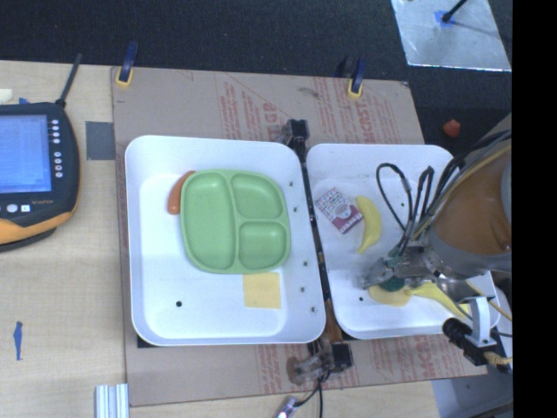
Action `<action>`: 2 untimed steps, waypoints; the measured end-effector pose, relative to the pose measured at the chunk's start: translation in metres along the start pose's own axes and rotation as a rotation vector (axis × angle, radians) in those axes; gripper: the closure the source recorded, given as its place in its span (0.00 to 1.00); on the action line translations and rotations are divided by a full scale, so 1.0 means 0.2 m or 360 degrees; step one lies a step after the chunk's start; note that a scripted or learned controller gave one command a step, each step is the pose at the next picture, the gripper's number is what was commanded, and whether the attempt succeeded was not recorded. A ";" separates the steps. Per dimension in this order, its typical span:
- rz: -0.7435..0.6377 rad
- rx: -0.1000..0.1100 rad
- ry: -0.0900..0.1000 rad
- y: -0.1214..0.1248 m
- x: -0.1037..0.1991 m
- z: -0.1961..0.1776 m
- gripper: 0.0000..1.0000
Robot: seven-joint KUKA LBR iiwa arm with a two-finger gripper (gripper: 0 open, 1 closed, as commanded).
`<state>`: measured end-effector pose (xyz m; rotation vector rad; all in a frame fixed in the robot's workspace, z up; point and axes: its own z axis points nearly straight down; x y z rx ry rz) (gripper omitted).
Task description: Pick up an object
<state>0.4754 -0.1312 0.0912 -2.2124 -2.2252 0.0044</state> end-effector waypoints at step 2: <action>0.0001 -0.0006 0.0001 0.33 0.30 -0.51 1.00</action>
